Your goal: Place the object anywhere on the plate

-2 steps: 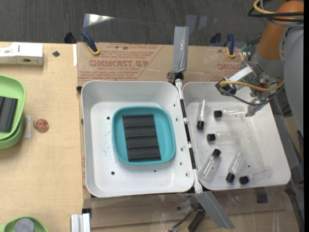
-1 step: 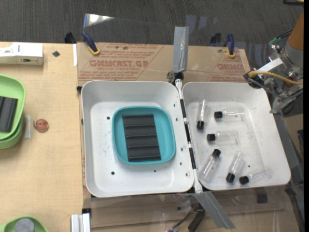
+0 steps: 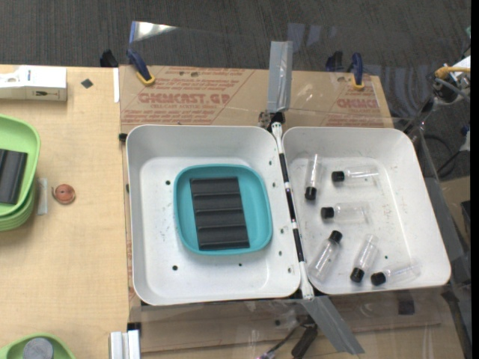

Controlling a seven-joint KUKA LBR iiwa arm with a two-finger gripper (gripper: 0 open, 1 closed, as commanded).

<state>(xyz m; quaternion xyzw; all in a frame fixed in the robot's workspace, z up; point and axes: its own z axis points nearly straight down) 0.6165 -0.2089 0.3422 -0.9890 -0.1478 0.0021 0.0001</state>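
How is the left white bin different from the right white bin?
The left bin holds one teal plate with a dark ribbed block on it; the right bin holds six small clear vials with black caps, scattered at different angles. Both bins are white, shallow and about the same size.

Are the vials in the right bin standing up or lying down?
Lying down: all six vials rest on their sides, scattered across the right bin floor.
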